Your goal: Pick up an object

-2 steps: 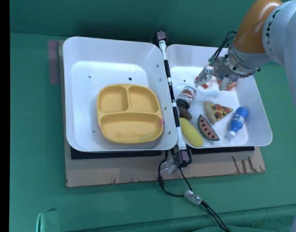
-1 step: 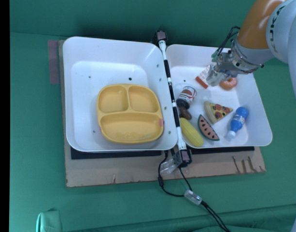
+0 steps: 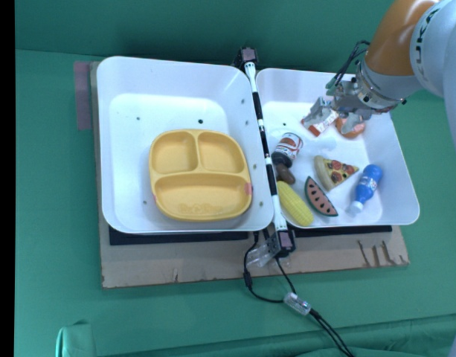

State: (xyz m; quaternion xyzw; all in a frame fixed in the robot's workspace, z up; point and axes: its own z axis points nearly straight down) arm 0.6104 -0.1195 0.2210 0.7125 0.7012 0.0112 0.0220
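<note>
Op: Plate [image 3: 200, 174], yellow, three compartments, lies in your left bin [image 3: 123, 88]. Right bin?

Log: Along your divider: small jar [image 3: 287, 149], brown piece [image 3: 285, 174], corn cob [image 3: 294, 203]. Then watermelon slice [image 3: 319, 197], pizza slice [image 3: 335, 170], blue bottle [image 3: 365, 186].

Op: Gripper?

Log: Gripper [image 3: 333, 117] sits low at the far side of the right bin [image 3: 402, 192], over a red-and-white packet [image 3: 318, 124] and an orange item [image 3: 351, 128]. You cannot tell how its jaws stand.

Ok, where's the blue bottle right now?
The blue bottle lies tilted in the right bin, near its front right corner, just right of the pizza slice and watermelon slice.
</note>
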